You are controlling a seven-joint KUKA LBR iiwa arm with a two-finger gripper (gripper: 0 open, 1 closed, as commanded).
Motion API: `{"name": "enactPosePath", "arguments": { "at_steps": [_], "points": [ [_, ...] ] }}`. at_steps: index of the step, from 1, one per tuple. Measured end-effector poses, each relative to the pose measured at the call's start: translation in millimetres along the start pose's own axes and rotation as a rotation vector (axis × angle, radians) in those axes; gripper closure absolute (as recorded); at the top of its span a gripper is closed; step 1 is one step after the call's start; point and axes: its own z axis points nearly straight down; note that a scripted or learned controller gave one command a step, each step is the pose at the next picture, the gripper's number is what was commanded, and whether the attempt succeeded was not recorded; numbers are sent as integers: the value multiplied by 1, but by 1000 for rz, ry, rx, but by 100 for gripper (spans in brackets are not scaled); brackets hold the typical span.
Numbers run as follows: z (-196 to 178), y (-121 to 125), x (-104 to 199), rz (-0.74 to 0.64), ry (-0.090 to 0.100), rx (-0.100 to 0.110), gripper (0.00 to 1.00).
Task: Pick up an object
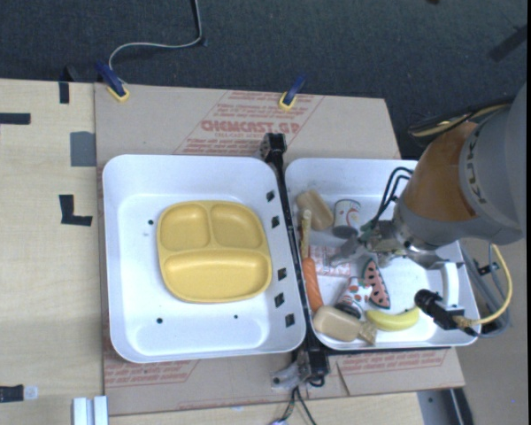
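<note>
- Two shallow white bins sit side by side: the left bin [128, 237] holds a yellow divided plate [215, 251], and the right bin [372, 168] holds a clutter of toy food.
- Among that clutter, a banana [391, 319] lies near the front wall beside a tan bread-like piece [340, 324]; a watermelon slice [373, 286] sits just behind them, an orange carrot-like stick [311, 282] runs along the left wall, and a small cup [346, 212] stands toward the back.
- Reaching in from the right, the arm [465, 189] hangs low over the right bin, with the gripper [365, 240] above the middle of the pile, near the cup and the watermelon slice.
- Whether the jaws are wide or narrow I cannot tell; dark parts blur together there, and nothing is seen held.
- By my judgement, the step in hand is the approach, before any grasp.
- Next, the move calls for settling on one piece, probably the watermelon slice or something beside it, descending straight, and closing without snagging the neighbours.
</note>
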Motion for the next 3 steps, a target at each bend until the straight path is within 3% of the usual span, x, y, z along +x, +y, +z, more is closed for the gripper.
{"name": "enactPosePath", "arguments": {
  "at_steps": [1,2,3],
  "points": [
    [14,70,11,-2,-2,2,0],
    [18,126,24,1,-1,52,0],
    [17,129,27,0,-8,31,0]
  ]
}}
